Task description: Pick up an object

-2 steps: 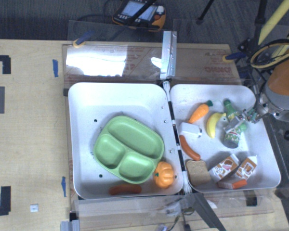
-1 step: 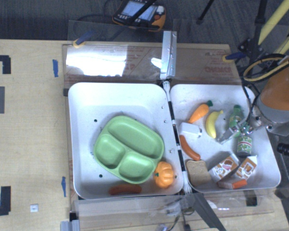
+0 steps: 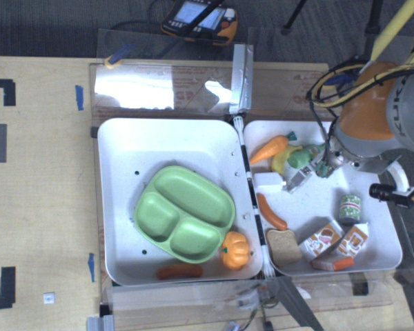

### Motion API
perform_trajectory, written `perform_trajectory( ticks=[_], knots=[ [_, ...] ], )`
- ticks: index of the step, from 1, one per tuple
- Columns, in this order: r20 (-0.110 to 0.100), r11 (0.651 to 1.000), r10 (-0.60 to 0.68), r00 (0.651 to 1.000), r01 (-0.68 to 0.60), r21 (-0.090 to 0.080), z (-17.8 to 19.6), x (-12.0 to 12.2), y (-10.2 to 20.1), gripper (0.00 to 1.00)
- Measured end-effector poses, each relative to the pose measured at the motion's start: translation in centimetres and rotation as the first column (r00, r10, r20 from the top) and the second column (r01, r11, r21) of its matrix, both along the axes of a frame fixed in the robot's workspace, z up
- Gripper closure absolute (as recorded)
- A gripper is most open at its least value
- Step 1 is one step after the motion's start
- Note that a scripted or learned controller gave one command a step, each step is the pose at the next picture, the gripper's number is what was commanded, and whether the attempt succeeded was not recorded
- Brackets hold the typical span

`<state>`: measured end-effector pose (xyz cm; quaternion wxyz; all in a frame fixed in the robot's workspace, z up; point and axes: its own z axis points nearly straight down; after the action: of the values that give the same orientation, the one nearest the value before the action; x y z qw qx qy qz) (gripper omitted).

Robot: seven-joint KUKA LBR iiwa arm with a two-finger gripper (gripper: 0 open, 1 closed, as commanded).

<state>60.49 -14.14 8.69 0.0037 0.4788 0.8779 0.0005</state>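
my gripper (image 3: 305,173) sitting low near the right bin's (image 3: 390,216) back edge, just beside the green toy veg (image 3: 300,158) and carrot (image 3: 270,149), honestly can't tell its grip state, green divided plate (image 3: 185,213) mid left bin (image 3: 124,157), small pumpkin (image 3: 235,249) at its front right corner

Overhead, slanted — both bins (image 3: 117,185)

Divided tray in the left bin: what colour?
Light green tray, clearest in the camera view.

Bench (image 3: 41,185) with two white bins (image 3: 124,185)
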Motion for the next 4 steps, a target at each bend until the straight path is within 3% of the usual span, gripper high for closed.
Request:
perform_trajectory(
  ticks=[1,2,3,4],
  knots=[
    [-0.005,0.999,-0.042,0.999,0.042,0.004,0.0,-12.5,3.1,0.0],
    [-0.004,0.997,0.075,0.997,-0.075,0.002,3.7,-7.9,2.1,0.0],
    [0.001,0.992,0.129,0.992,-0.129,0.001,0.0,-12.2,2.7,0.0],
    [0.007,0.992,0.127,0.992,-0.127,0.0,1.1,-12.0,2.7,1.0]
  ],
)
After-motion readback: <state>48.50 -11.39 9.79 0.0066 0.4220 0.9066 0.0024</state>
